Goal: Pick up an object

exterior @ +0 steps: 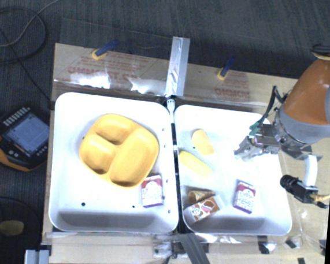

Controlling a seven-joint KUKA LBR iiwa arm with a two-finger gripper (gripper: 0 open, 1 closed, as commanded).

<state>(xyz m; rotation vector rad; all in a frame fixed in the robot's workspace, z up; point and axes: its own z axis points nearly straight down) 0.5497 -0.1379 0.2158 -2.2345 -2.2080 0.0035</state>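
Your arm (313,102) hangs over the right bin (260,225), jaws over its 2 o'clock area.

You cannot tell from here whether the jaws of the gripper (250,147) are spread or pressed together. Below them lie two yellow pieces (198,152) at 9 o'clock, a small carton (244,196) at 5 o'clock, and a brown packet (201,204) at 7 o'clock. The left bin (59,205) holds a yellow tray (118,148) and another carton (152,190).
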